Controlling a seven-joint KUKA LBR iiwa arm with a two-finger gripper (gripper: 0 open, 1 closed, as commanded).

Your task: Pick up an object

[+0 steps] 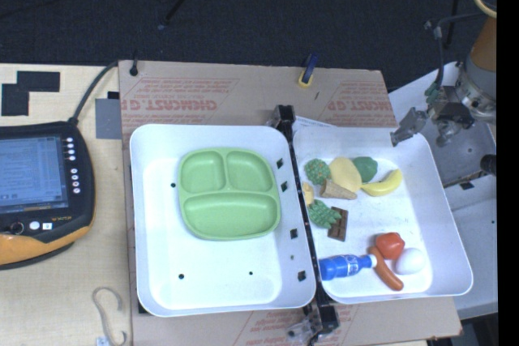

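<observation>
The right white bin (442,211) holds several toy foods. A yellow banana (383,184), a green leafy piece (316,171), a pale yellow piece (345,172) and a dark green piece (366,168) lie near its far side. A brown block (338,224) sits mid-bin. Near the front are a blue bottle (345,266), a red pepper (389,245), a white egg (410,261) and an orange sausage (388,276). My gripper (425,128) hangs over the bin's far right corner, open, with nothing between its fingers, up and to the right of the banana.
The left white bin (154,255) holds a green divided plate (229,194). A teach pendant (36,182) lies on the bench at far left. A blue and yellow clamp (307,70) sits on the cardboard behind the bins.
</observation>
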